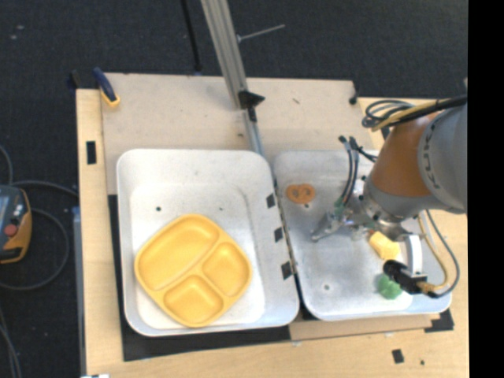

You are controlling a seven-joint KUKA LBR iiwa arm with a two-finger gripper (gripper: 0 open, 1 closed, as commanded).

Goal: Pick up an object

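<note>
In the right bin [339, 294] a small brown round piece [299, 193] lies near the far left corner. A yellow object [383, 246] and a green object [387, 287] sit close to the bin's right side, partly covered by the arm. My gripper [328, 228] hangs low over the middle of the right bin, a little below and to the right of the brown piece and to the left of the yellow object. Nothing shows in its grasp.
The left bin [157, 172] holds a yellow three-compartment plate [193, 269] in its near half. A slanted aluminium post [228, 50] rises behind the bins. The arm's orange band [398, 168] covers the right bin's far right part.
</note>
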